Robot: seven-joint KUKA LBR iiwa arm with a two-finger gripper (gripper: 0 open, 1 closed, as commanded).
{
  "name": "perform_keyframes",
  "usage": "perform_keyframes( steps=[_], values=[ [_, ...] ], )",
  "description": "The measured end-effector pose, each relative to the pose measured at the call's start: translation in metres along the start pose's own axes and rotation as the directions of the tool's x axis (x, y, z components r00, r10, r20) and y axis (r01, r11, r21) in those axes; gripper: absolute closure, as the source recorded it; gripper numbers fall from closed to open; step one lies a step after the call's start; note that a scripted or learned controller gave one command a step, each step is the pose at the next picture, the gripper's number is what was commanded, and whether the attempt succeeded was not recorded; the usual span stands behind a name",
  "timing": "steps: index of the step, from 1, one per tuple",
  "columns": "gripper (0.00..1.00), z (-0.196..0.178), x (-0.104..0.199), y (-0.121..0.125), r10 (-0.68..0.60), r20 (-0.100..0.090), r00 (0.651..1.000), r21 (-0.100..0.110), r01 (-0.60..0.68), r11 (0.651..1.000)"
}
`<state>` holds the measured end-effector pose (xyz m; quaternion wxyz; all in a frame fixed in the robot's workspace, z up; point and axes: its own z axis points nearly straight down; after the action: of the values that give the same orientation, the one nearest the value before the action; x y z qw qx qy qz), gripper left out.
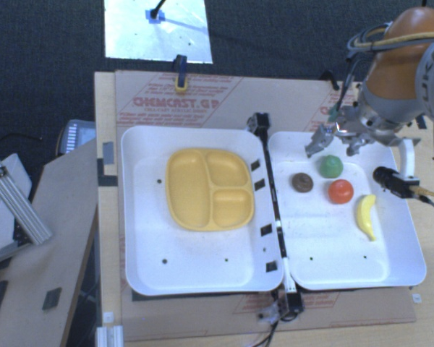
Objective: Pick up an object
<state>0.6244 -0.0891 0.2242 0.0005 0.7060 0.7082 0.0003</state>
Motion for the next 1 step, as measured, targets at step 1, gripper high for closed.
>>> perform_keyframes(
  steps=[1],
  values=[
    [0.00, 0.0468, -0.0043, -0.0079, 0.002, 0.000, 1.000, 0.001, -0.002, 1.000]
  ],
)
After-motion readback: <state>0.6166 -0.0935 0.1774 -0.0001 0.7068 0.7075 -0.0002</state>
